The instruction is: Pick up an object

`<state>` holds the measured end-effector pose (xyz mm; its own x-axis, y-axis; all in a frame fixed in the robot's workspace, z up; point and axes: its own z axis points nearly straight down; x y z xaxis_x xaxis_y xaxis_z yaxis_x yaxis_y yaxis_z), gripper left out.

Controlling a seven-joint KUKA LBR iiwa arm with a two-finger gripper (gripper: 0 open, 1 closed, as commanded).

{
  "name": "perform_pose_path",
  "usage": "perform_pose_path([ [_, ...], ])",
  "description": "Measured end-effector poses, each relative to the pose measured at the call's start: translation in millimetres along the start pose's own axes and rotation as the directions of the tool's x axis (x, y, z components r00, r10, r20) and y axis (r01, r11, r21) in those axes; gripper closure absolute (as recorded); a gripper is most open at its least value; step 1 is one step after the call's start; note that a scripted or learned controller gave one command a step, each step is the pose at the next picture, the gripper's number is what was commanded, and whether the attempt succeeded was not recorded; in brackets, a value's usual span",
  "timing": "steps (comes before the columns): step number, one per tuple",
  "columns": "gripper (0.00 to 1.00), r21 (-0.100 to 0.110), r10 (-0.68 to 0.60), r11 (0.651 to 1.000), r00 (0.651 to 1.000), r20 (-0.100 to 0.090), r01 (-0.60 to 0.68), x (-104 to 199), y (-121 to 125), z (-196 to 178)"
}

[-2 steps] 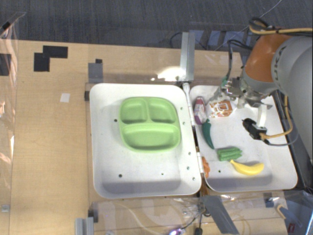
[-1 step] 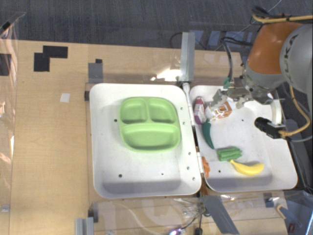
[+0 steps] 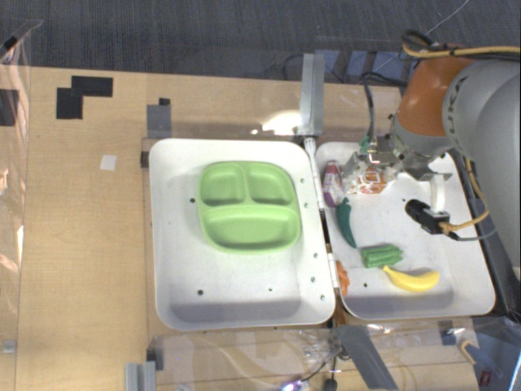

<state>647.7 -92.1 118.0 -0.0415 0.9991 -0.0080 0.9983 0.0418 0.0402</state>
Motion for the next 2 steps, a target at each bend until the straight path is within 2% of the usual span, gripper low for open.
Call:
perform_pose_path([
  [1, 0.00, -0.004, 0.000, 1.000, 1.000, -0.003, 0.000, -20.7, 33.6, 10.6],
  [2, 0.00, -0.014, -0.028, 1.000, 1.000, 0.007, 0.028, -8.4, 8.3, 9.2],
])
